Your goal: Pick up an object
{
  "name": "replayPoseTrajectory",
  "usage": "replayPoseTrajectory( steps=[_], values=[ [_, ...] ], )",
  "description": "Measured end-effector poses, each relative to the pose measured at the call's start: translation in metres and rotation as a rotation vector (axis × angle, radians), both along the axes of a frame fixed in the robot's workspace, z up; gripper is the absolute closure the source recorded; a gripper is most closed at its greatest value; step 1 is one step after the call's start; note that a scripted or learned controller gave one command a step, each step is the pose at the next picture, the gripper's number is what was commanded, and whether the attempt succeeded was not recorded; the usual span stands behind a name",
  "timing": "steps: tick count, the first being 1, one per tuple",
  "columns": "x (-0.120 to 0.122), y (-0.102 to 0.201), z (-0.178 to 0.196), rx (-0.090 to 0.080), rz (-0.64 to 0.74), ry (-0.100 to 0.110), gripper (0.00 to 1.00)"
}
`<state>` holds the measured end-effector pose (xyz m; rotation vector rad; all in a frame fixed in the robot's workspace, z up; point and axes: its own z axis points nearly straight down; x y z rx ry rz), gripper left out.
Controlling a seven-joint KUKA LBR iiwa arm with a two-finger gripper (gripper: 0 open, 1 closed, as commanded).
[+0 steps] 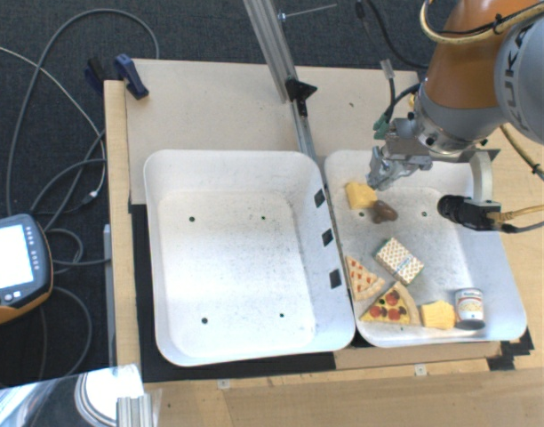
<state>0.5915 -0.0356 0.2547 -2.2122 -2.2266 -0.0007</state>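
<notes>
Grey two-finger gripper point(380, 177) hovers just above the yellow cheese-like block point(360, 195) in the right white bin point(494, 265); its grip state I can't tell.

Six small objects are seen in the right bin point(512, 302): a yellow wedge point(360, 195) and brown lump point(384, 211) at its far end, a checkered cracker point(399, 260) mid-bin, pizza slices point(389, 305), a cheese block point(437, 315) and a small can point(469, 305) along its near rim.

No text, brand, number or sign can be read anywhere. A label is borne by the small can point(469, 306) in the right bin point(508, 278), but its print is too small to be made out.
</notes>
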Motion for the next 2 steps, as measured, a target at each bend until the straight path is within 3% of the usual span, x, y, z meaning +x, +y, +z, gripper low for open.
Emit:
replayPoseTrajectory(
  steps=[1,2],
  values=[
    [0.007,0.056,-0.011,0.0,0.0,0.002,1.0],
    [0.029,0.106,-0.005,0.0,0.001,-0.005,1.0]
  ],
)
